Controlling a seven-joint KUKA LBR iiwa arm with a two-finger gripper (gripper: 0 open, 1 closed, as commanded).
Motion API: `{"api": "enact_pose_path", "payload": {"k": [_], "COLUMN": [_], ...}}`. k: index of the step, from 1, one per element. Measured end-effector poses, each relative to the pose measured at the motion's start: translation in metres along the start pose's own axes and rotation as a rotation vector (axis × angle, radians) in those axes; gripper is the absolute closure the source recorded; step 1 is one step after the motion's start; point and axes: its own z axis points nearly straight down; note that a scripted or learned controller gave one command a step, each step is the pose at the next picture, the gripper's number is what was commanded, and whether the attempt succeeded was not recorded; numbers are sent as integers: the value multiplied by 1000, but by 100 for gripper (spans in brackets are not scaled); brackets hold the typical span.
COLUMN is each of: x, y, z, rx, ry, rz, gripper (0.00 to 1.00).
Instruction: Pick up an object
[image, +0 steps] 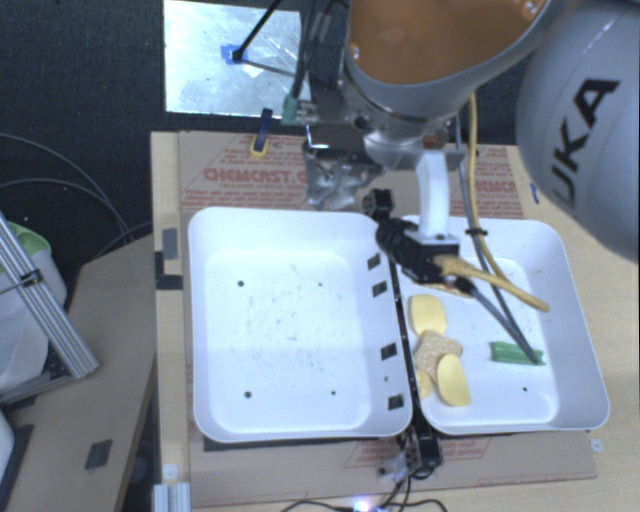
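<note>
You have a yellow slice (429, 313), a tan crumbly lump (436, 348) and a second yellow slice (452, 380) lying in a row in the right bin (500, 402), lower middle of the frame. A green piece (515, 352) lies apart to their right. The jaws hang at upper centre, by the left bin's (280, 330) far rim. You cannot tell their state.

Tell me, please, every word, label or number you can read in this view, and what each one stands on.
"UKA": large dark letters on the grey arm, the start of the name cut off.
"CHEMCAST": red print on the brown board, along its far edge.
More red print at the board's far right and near edge is too blurred to read.
</note>
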Motion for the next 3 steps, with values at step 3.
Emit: {"api": "enact_pose_path", "payload": {"k": [3], "x": [-116], "y": [-37], "z": [149], "rx": [-2], "ry": [-2], "rz": [12], "gripper": [100]}}
